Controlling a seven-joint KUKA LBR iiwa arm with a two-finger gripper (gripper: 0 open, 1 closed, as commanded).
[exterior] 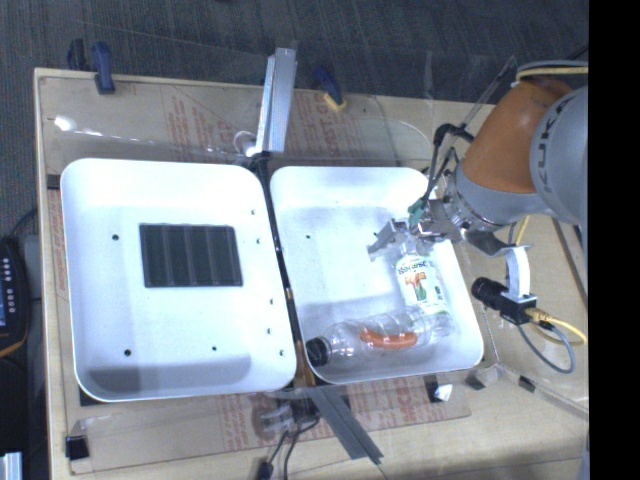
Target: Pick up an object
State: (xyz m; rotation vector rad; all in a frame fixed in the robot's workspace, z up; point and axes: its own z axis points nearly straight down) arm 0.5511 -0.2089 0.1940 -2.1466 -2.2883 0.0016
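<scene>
While the arm [520,158] reaches in from the right, its jaws [400,236] hang low over the right bin [330,198], at the far end of a small white bottle [422,283]. They appear to be parted a little, and nothing sits between them.

That bottle, with an orange and green label, lies flat against the bin's right wall. A clear bottle [385,335] with a black cap and something orange inside lies on its side along the near wall, its end touching or just beside the white one.

To do the grasp well, my judgement is that the jaws should centre over the white bottle's body and close across its narrow width, not its length. A round bottle lying flat may roll or slip away.

Obstacles: the bin's right wall is very close, so the outer finger has little room. The clear bottle crowds the near end.

Elsewhere, the left bin [100,268] holds a dark ribbed panel [190,255]. Blue clamps [102,66] grip the counter's [150,103] far edge. Yellow cable [555,330] trails at the right.
</scene>
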